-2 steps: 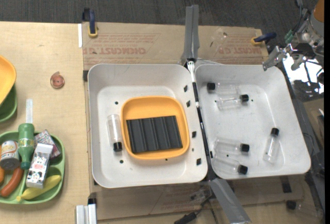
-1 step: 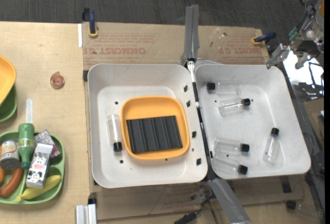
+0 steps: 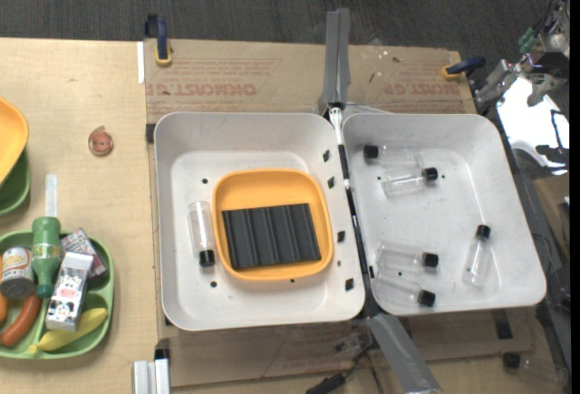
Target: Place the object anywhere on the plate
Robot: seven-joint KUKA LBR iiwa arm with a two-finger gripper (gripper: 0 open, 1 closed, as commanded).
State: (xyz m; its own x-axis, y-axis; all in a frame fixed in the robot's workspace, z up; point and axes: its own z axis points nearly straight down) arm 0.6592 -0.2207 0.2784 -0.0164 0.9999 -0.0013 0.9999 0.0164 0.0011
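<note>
Camera view, from the left: a pale wooden tabletop [image 3: 82, 75] carries a glossy yellow bowl [image 3: 9, 139] cut off by the edge. Below it is a green compartment tray [image 3: 95, 324] of toy food, with a green bottle [image 3: 45, 258], a printed carton [image 3: 65, 293], a reddish sausage [image 3: 20, 321] and a yellow banana [image 3: 68, 331]. A small pink round piece [image 3: 101, 141] lies alone on the wood.

A sheet of brown cardboard [image 3: 236, 80] with red print lies under both bins, clipped by a blue and yellow clamp [image 3: 159, 39] at its far left corner.

The left bin [image 3: 172, 157] is smooth white plastic with rounded corners. On its floor, a clear cylindrical vial [image 3: 199, 229] with a black cap lies just beside the plate's left rim. The plate [image 3: 231, 193] is a matt orange-yellow rounded square near the bin's middle. The black ribbed slab [image 3: 272, 235], rectangular with lengthwise grooves, lies flat on the plate, inside its rim.

A grey metal bar [image 3: 337, 57] rises where the bins meet.

The right bin [image 3: 507, 175], the same white shell, holds several scattered clear vials with black caps, one near the far wall [image 3: 403, 181], one towards the right wall [image 3: 477, 261] and two near the front [image 3: 403, 261].

Whether the gripper is released or clenched cannot be told.
</note>
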